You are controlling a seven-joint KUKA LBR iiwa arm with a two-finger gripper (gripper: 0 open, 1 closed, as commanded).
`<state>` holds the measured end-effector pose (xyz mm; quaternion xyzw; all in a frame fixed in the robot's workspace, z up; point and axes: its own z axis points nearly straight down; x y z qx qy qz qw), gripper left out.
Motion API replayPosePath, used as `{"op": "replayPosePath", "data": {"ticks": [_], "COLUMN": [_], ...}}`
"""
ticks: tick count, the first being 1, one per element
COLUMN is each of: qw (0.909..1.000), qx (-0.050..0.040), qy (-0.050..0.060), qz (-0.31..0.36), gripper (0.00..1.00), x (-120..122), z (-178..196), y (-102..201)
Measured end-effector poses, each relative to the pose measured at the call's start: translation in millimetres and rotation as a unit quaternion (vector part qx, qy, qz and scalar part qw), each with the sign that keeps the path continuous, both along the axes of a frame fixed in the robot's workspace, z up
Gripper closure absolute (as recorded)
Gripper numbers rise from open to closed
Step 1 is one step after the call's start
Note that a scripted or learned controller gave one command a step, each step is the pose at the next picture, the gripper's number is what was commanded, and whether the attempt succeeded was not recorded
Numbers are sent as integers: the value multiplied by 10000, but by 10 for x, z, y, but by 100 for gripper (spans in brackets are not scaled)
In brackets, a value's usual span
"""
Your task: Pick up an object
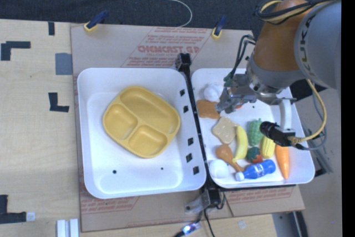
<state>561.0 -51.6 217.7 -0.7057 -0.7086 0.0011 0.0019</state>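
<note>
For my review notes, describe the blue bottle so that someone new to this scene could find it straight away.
Look at the right bin, the one crowded with toy food, not the left bin holding the yellow divided plate. Go to its near edge, where the blue bottle lies on its side between a drumstick and a carrot. It is the sole blue item there, with a white cap.

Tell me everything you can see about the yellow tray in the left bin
The yellow tray is a rounded-square plate with three compartments: one long section across its upper edge and two smaller ones below, split by raised ridges. It looks like smooth molded plastic, a single mustard yellow. It lies flat and right side up, turned at an angle to the bin's sides, roughly centered on the floor of the left bin. Its compartments hold nothing. It touches only the bin floor, and the bin's walls stand apart from it.
</note>
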Motion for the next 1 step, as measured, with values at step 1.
{"op": "replayPosePath", "data": {"ticks": [1], "qw": [10000], "qx": [4], "qy": [-1], "qz": [3], "gripper": [100], "x": [-317], "z": [125], "y": [328]}}
